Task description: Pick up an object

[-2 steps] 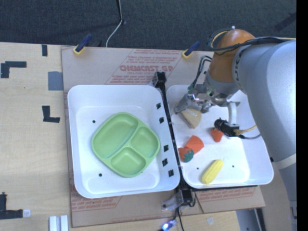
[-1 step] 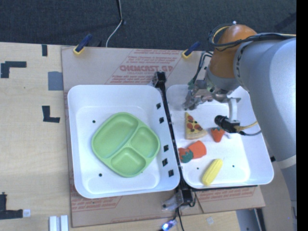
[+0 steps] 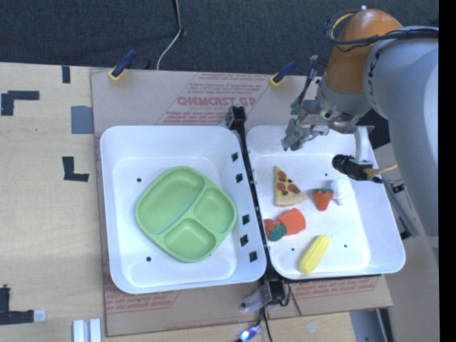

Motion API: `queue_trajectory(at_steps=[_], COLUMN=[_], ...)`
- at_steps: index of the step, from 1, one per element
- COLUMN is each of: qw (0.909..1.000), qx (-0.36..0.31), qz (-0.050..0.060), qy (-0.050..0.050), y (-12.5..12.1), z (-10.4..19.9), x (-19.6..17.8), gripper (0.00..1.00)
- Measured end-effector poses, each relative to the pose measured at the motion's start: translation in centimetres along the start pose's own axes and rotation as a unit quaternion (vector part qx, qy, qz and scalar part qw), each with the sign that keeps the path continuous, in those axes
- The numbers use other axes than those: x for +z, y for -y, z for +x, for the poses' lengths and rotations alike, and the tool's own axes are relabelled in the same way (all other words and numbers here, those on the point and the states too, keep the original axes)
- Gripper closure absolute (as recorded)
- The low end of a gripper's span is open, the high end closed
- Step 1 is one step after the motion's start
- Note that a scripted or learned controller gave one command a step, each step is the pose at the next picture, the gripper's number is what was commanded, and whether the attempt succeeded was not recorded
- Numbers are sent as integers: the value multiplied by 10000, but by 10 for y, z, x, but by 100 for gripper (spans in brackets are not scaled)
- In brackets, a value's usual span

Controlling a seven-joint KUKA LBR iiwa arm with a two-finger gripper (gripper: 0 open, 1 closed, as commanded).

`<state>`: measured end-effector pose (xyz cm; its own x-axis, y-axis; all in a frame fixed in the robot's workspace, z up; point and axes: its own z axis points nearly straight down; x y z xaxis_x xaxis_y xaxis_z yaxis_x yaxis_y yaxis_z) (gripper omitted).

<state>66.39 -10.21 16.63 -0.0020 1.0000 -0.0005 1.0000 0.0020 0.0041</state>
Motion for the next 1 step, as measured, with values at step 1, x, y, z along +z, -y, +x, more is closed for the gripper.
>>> queue_trajectory(at_steps=[1], qw=[10000], qx=[-1], qz=[0], qy=[0], y=[5], z=[1], x=[-61], gripper=[100])
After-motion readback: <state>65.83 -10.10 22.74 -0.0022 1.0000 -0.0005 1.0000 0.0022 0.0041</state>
